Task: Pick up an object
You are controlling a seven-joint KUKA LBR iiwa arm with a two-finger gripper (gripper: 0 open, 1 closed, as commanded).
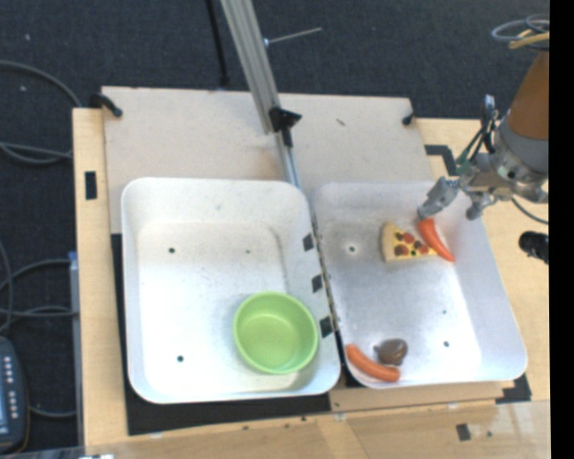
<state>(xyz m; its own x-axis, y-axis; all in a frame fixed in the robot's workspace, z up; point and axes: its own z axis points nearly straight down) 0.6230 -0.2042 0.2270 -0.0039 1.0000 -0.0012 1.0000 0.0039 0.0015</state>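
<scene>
I see two shallow white plastic bins side by side on the pale wooden surface [220,127]. In the right bin [478,342] three things lie. Toward its far right side, a wedge-shaped toy pizza slice [404,244] with a tan crust and red spots lies flat, its crust end toward the left and its long axis running left to right. Touching its right end is an orange toy carrot [435,238], whose long axis runs diagonally, from far-left to near-right. At the near edge of the same bin a second orange, sausage-shaped piece [372,363] lies along the rim, pointing left to right with a slight slant, and a small dark brown lump [392,351] sits against it on the far side; I cannot make out what that lump is.

The left bin [172,228] holds a round lime-green plastic bowl [275,332], upright, near its near right corner.

The gripper [456,202] hangs at the far right edge of the right bin, just beyond the upper end of the carrot. Its two grey fingers stand spread apart with nothing between them. The arm's upper part is cut off at the right.

A slanted aluminium rail [255,51] crosses the far side of the surface, its lower end reaching the gap between the bins.
</scene>
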